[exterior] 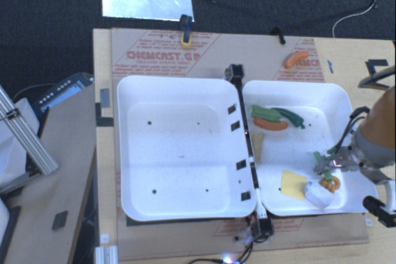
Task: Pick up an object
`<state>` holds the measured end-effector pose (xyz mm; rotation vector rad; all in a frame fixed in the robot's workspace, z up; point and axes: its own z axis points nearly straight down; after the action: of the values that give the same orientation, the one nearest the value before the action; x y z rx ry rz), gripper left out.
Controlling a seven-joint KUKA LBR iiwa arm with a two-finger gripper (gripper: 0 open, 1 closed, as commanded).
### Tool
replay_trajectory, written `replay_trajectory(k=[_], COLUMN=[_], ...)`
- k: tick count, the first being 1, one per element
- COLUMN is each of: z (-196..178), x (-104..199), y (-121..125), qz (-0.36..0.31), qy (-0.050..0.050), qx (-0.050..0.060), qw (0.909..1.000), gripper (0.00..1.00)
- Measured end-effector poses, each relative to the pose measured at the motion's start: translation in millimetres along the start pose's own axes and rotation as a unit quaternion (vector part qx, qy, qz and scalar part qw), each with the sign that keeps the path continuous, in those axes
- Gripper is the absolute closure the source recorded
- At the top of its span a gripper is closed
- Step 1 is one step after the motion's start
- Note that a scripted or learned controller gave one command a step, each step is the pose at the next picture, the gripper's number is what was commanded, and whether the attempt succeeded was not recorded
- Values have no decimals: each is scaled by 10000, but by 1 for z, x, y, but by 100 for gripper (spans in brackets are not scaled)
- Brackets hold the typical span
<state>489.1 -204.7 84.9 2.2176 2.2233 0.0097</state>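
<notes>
Grey metal gripper [327,164] sits low in right bin [334,91], near its front right corner, arm [377,133] coming in from the right. Can't tell its state at this size. Just below it: small orange piece [330,183] and pale white-grey lump [317,195], touching each other; yellow block [293,183] just left. Further back, green pod [276,114] lying over orange carrot [271,125]. Left bin [179,85] bare. Orange sausage-shaped thing [297,59] outside on the bench. Nothing visibly lifted; judging by this, pick not done, grasp and lift remain.
</notes>
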Motion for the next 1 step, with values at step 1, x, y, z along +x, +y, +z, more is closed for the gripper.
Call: replay_trajectory(k=[1], z=[-75], x=[21], y=[0], qz=[-20], qy=[-25], qx=[-13], qw=[10000], gripper=[100])
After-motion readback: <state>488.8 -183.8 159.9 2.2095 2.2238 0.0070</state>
